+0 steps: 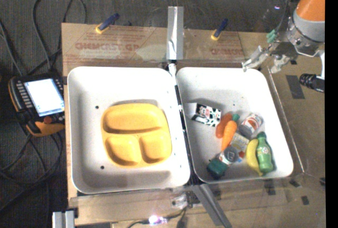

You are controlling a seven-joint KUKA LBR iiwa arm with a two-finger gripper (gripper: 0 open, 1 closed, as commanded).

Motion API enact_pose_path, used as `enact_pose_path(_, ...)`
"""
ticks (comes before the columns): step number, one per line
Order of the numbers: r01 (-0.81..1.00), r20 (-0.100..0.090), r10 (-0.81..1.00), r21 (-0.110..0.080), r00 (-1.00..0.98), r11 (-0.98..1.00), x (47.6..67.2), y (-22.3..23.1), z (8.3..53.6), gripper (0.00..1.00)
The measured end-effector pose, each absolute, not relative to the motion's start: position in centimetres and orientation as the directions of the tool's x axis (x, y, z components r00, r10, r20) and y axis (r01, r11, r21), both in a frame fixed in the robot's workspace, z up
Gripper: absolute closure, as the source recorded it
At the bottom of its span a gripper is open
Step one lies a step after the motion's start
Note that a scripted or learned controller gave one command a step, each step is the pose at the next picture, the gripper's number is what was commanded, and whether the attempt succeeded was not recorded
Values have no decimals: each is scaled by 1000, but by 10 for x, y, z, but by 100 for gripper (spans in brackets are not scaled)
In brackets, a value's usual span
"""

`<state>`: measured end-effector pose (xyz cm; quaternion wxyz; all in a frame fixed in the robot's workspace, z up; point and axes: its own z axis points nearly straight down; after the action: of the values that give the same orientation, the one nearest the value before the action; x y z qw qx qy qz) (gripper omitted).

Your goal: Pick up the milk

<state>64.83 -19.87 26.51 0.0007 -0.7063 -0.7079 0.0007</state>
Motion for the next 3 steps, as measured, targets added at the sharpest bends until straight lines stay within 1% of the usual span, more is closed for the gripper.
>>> enact_pose_path(1, 991, -1, 991, -3, -136, 136, 668, -151, 150, 0)
enact_pose_path(2, 962, -5, 962, 2, -273, 273, 670, -100, 89, 0)
enact_pose_path(3, 963, -5, 963, 7, -271, 271, 616, -115, 89, 0)
